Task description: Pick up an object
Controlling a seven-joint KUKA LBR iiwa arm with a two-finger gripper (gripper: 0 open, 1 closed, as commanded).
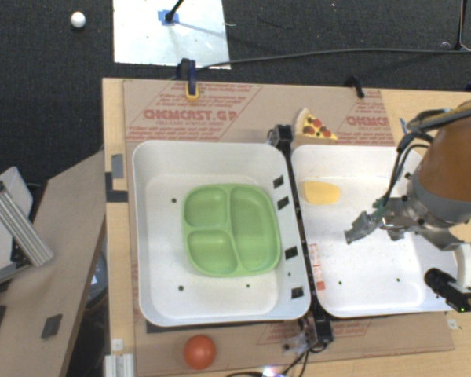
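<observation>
We see gripper (pixel 359 230) low over right bin (pixel 361 293), arm reaching in from right. Fingers — we cannot tell if apart or together; nothing visible between them. Yellow object (pixel 323 192) lies in right bin's upper-left part, apart from gripper. Green divided tray (pixel 231 229) in left bin (pixel 161 289). Orange ball (pixel 199 351) on table, below left bin.

The arm (pixel 455 171) is a thick rounded body, orange-brown on its upper part with a grey section below it. Thin black cables (pixel 398 163) loop along its side. Its gripper (pixel 361 228) is a small dark grey metal piece. A white bracket (pixel 464 264) and a black block (pixel 449 286) sit below.
</observation>
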